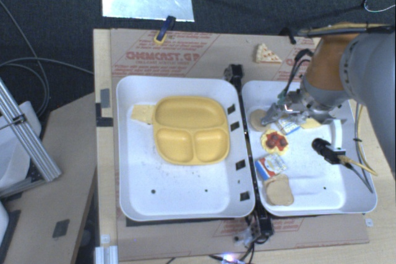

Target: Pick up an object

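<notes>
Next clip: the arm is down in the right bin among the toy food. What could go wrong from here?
The tool sits low among crowded items: the red and yellow piece, the round tan piece and a packet. It may nudge them aside or catch two. Close to the bin divider, it might hit the wall.

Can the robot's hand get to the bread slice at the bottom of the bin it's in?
Probably yes. The bread slice lies flat in the open near the right bin's front edge. The hand is over the same bin, farther back, and only a small packet lies between them.
</notes>
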`<state>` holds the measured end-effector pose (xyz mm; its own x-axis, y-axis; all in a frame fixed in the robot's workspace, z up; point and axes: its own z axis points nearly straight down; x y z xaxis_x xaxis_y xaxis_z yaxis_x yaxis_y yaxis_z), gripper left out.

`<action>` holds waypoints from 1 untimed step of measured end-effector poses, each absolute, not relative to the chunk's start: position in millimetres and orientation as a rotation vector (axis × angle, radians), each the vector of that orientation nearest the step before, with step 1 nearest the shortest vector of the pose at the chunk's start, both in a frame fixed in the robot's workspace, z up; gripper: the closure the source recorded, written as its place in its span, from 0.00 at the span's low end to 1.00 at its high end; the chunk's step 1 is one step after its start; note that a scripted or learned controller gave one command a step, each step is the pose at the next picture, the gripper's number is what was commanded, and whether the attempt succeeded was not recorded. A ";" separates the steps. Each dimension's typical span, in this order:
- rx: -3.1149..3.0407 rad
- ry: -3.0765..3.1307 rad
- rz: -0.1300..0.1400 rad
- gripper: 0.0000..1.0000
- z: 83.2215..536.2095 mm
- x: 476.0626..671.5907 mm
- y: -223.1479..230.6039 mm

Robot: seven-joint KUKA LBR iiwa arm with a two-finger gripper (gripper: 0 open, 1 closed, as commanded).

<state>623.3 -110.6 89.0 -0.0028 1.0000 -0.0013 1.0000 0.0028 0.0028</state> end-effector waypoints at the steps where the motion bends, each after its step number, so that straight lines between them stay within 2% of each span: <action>1: 2.198 2.209 0.014 0.00 92.2 611.7 -94.8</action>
